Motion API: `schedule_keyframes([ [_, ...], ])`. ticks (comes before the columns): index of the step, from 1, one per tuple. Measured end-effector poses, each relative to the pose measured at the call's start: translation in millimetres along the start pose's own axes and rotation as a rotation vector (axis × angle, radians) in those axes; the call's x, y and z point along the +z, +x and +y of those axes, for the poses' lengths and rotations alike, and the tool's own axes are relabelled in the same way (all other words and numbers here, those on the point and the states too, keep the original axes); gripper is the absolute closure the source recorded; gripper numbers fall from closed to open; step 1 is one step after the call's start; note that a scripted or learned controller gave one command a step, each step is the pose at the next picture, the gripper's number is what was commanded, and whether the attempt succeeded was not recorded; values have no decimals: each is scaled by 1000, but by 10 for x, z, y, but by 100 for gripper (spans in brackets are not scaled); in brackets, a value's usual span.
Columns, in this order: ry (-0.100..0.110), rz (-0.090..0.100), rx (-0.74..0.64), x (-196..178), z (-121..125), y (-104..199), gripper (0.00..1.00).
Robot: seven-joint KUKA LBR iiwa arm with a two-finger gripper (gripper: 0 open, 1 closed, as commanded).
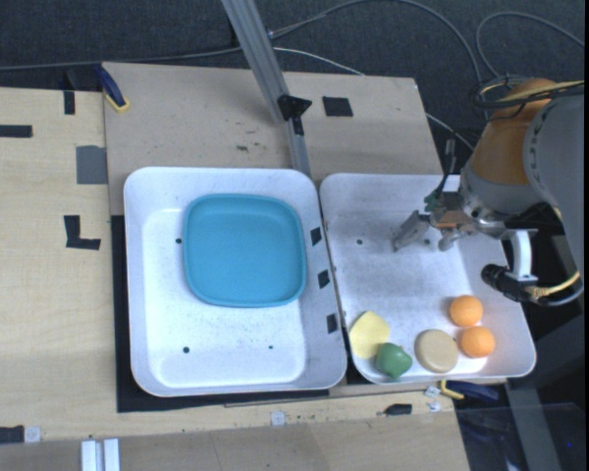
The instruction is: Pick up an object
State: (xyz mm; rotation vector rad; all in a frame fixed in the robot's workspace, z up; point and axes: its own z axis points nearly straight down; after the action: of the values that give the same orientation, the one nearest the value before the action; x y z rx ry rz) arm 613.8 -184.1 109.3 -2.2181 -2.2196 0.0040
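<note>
In the right bin (373, 219), several small objects lie along the front edge: a yellow piece (368, 332), a green piece (393, 360), a beige round piece (436, 350) and two orange balls (465, 310) (477, 341). My gripper (422, 235) hangs over the bin's upper middle, well behind these objects, its fingers spread open with nothing between them. The left bin (157, 292) holds a blue square plate (244, 249).
The grey arm with its orange band (501, 155) comes in from the right over the right bin's far corner. A grey metal pole (265, 57) rises behind the bins. Tape marks dot the wooden bench (39, 292).
</note>
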Motion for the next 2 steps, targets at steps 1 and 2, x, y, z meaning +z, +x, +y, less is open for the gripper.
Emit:
schedule_keyframes([
  [1,-4,-1,-1,-123,11,-1,100],
  [2,-9,-2,0,-728,-45,11,100],
])
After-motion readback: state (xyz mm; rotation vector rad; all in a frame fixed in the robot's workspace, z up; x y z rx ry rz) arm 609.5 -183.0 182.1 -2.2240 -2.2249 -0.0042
